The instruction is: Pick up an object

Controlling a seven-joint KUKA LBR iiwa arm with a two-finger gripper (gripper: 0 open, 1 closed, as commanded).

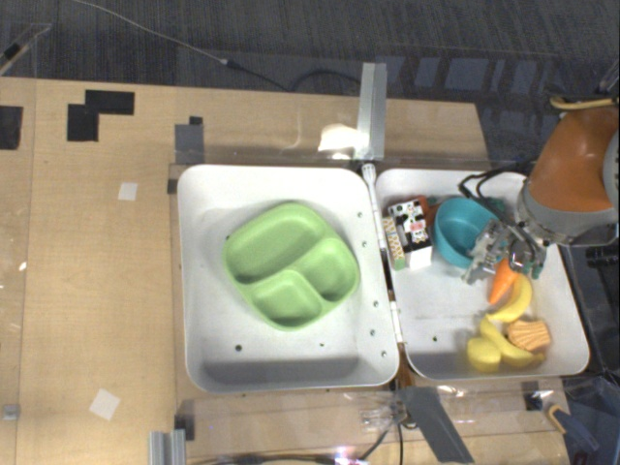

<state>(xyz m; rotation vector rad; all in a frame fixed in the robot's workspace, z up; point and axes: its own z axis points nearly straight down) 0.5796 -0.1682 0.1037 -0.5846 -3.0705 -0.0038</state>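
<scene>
1. We see the pincer hanging low in the right bin, with the orange-banded arm entering from 3 o'clock.
2. Whether the pincer is released or clenched, we cannot tell; its metal parts blur together and nothing is plainly held in it.
3. The nearest candidate is the orange carrot, lying just beside the pincer at about 6 o'clock from it. Its long axis seems to run roughly from 1 o'clock to 7 o'clock.
4. The teal bowl sits close at the pincer's 10 o'clock, and the small printed box lies beyond it, near the divider.
5. The yellow banana curves away past the carrot toward 6 o'clock, with a tan ridged piece touching it.
6. We judge that the coming move turns on a short drop toward 6 o'clock, closing across the carrot's narrow width.
7. The green divided plate rests in the left bin, well apart from all this, on the wooden surface.
</scene>
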